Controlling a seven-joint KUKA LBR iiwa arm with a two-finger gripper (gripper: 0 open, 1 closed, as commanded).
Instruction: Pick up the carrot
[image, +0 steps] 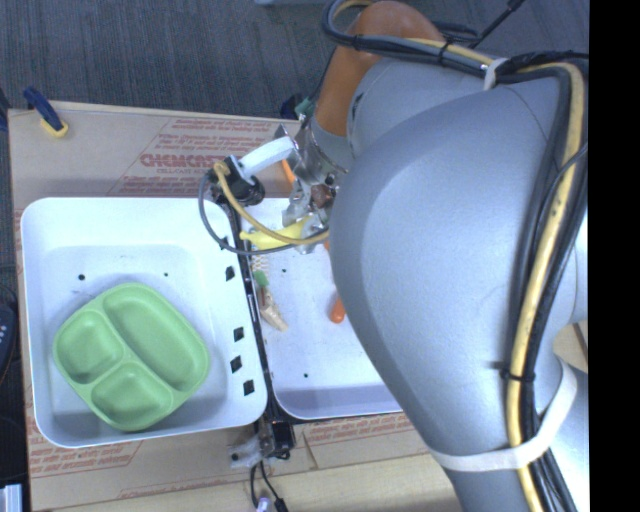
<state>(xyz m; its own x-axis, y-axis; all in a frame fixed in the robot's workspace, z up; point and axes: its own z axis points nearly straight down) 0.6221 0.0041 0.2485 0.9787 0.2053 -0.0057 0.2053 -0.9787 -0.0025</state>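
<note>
Two white bins side by side on a cardboard-topped bench. Left bin (40, 300): one green tray (130, 355) with three compartments, lying toward the near left corner, nothing visible in its hollows. Right bin (300, 390): largely hidden under the grey arm (450, 260), which reaches in from the right and covers most of the floor. Carrot (338, 312) on that bin's floor, just a small orange end peeking out at the arm's edge (the rest covered). Near the dividing wall, a pale brownish object (270, 312), too small to identify, lying close to the wall and apart from the carrot. Farther back, something yellow (275, 236), curved like a banana, lying close under the gripper (305, 215). Gripper low over the back of the right bin, well apart from the carrot; fingers too blurred and cluttered to tell whether apart or together, nothing clearly seen between them. Yellow and black cable (225, 205) looping beside the gripper over the wall between the bins. Blue clamp (45, 110) at the bench's far left corner.
</note>
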